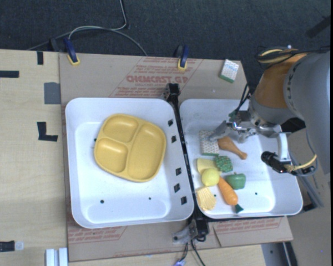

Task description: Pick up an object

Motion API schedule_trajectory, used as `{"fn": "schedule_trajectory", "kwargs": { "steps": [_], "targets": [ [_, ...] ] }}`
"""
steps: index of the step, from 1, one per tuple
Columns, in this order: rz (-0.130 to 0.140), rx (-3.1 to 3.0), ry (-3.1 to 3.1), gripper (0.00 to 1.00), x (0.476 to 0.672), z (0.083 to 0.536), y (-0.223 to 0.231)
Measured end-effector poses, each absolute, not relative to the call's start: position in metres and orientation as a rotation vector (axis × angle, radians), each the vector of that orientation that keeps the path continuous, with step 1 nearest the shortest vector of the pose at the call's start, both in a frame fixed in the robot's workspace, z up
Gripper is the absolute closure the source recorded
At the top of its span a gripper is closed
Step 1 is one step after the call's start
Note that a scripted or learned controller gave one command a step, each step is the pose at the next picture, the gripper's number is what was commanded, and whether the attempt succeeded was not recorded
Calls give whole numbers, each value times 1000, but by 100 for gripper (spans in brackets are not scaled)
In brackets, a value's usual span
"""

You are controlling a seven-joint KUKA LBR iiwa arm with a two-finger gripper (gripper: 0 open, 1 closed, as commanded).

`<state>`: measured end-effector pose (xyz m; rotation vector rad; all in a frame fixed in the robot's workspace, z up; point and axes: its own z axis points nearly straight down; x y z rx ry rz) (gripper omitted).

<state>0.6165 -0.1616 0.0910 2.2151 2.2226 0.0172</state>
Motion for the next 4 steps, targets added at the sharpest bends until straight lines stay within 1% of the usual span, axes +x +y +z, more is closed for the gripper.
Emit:
{"fn": "schedule_trajectory", "kwargs": {
  "steps": [1, 2, 3, 4],
  "targets": [
    [10, 2216, 2221, 0, 617, 90, -158],
    [11, 2211, 2210, 0, 608, 91, -144],
    [18, 2213, 2218, 100, 609, 101, -140],
    [3, 2219, 2221, 100, 526, 87, -96]
  ]
}}
